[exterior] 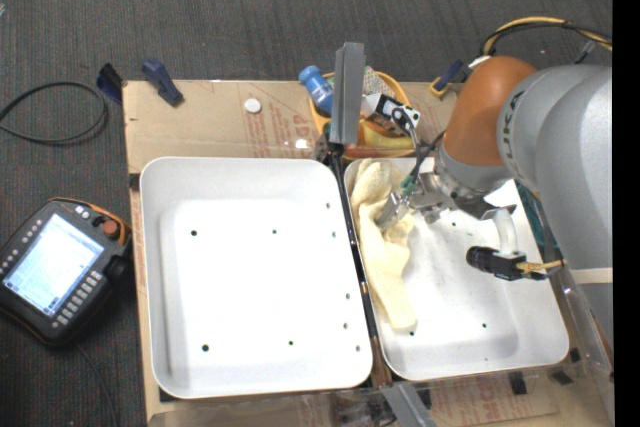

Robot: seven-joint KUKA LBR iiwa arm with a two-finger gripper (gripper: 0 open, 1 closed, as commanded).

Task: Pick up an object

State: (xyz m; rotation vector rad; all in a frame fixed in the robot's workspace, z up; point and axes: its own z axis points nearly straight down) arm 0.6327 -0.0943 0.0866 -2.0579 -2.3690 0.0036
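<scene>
Cardboard sheet (pixel 220 120) under everything, showing tan on the far side.
Left bin (pixel 160 215): white, shallow, small dark dots across its floor.
Right bin (pixel 470 315): same make, set just beside the left one, rims nearly touching.
My arm (pixel 570 145) comes in from the right over the right bin. The grey link sits high, the orange band faces up, and the wrist is bent down and leftward toward the bin's far-left part.
Cream cloth (pixel 385 255): crumpled, lying along the left wall of the right bin, running from the far corner toward the near side.
Teach pendant (pixel 50 265) on the floor, left of the bench, screen lit.
My gripper (pixel 398 207) is down at the cloth's far half, against its folds. I cannot tell whether it is open or closed, nor whether it has the cloth.
Blue object (pixel 316 87) sits beyond the bins, at the far edge.
</scene>
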